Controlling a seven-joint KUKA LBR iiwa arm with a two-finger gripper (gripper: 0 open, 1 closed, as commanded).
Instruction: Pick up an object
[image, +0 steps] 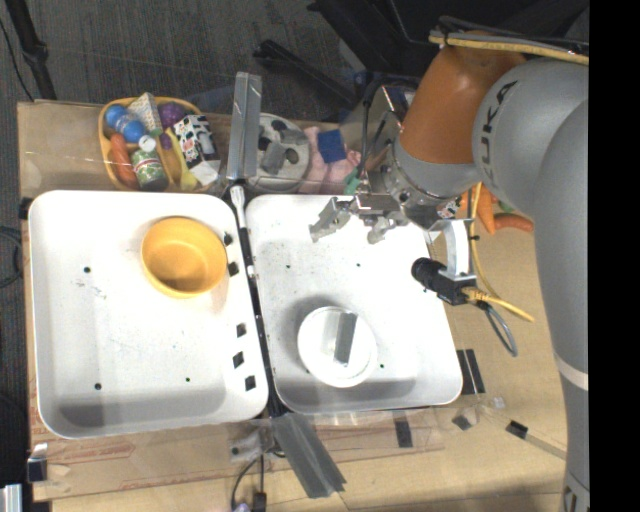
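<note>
Your gripper (352, 222) hangs over the far part of the right bin (420, 385), fingers spread apart and nothing between them. So released, no grasp yet.

Two candidates to pick. A yellow bowl (184, 256) sits in the left bin (60, 400), towards its far right corner, well apart from the gripper. A white round lid (338, 345) with a grey bar on top lies in the right bin, near its front edge, closer to the gripper.

Go for the lid, I'd say, since it shares a bin with the gripper. Move towards the near side until you're centred over the grey bar, then turn the wrist so the fingers straddle the bar across its narrow width. The disc looks flat and wide, so pinching its rim would likely slip. Drop straight down, close, lift slowly.

If you choose the bowl instead, take one wall of its rim, one finger inside and one outside. Watch the divider between the bins on the way across.

Clutter in the basket (150, 140) behind the bins is not your target.
</note>
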